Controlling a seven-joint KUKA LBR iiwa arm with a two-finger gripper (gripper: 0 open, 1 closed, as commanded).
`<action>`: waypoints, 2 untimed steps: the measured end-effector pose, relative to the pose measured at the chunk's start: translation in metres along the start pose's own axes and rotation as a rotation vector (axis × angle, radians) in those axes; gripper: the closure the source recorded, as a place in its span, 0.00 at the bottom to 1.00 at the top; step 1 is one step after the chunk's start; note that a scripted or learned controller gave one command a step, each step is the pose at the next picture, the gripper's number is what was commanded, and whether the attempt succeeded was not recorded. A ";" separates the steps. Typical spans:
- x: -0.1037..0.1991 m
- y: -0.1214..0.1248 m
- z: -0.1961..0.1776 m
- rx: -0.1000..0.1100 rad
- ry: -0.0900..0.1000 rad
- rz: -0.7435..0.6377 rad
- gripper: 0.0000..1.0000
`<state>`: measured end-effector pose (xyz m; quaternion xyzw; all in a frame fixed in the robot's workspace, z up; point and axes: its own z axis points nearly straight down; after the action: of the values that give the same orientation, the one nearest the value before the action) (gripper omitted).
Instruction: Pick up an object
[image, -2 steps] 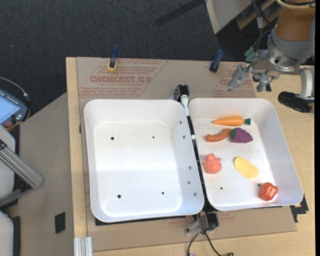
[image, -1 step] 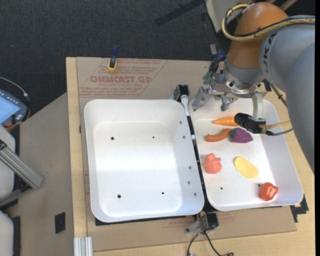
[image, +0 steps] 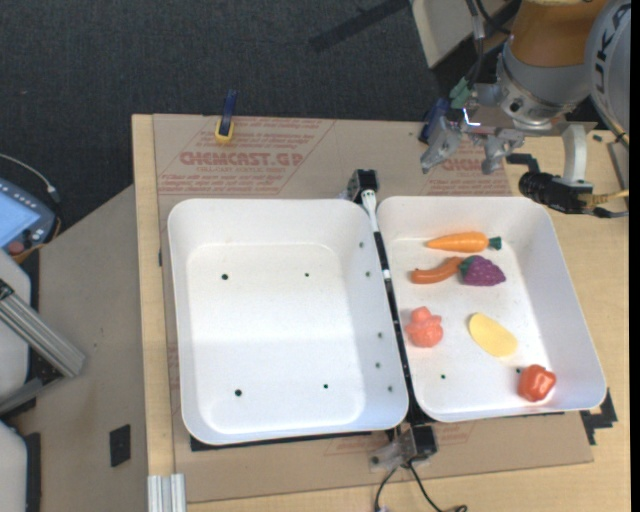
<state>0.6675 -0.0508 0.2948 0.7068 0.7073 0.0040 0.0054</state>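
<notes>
The right bin (image: 560, 262) holds several toy foods: an orange carrot (image: 458, 242), a bent orange-red chilli (image: 436, 272), purple grapes (image: 482, 271), a pink-red lumpy piece (image: 424, 327), a yellow oval piece (image: 492, 336) and a red pepper (image: 537, 383). My gripper (image: 465, 160) hangs high above the far edge of the right bin, behind the carrot. Its two fingers stand apart, open, with nothing between them.
The left bin (image: 200, 300) sits beside the right one, joined at a black divider strip (image: 382, 275). A yellow and blue clamp (image: 227, 118) stands on the cardboard at the back left. Bench edges and grey rails lie at the left.
</notes>
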 end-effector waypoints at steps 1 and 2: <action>0.001 -0.001 -0.003 0.008 0.000 -0.001 1.00; -0.037 -0.024 0.086 0.022 0.002 0.005 1.00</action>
<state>0.6442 -0.0875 0.2081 0.7087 0.7055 -0.0032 -0.0030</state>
